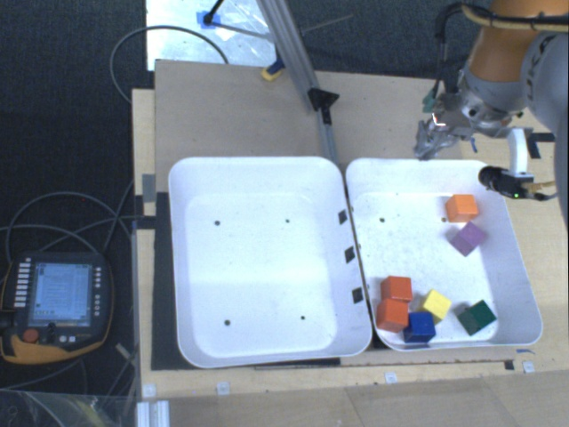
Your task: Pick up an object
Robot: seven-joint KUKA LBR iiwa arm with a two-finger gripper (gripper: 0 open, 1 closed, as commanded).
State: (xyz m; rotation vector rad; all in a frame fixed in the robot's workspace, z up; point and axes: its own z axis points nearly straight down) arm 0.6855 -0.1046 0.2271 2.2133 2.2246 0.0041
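1. The worktop carries two shallow white bins side by side: the left bin and the right bin, whose inner edges meet near the middle of the view.
2. The arm reaches in from about 2 o'clock, its orange band at the top right corner of the view.
3. The gripper hangs just above the far rim of the right bin, at about 12 o'clock of that bin. Nothing is seen in it; whether it is wide or narrow cannot be told from this slant.
4. An orange cube lies toward 1 o'clock inside the right bin, with a purple block just beside it at its 6 o'clock.
5. Near the bin's front edge, toward 6 o'clock, two orange blocks sit touching: one behind, the other in front.
6. A yellow cube lies at 3 o'clock of that pair, and a blue cube sits just in front of it, near the rim.
7. A dark green block lies at about 5 o'clock in the bin, apart from the yellow cube.
8. A hand-held control pendant with a lit screen rests on the floor at 8 o'clock of the view, cables looping around it.
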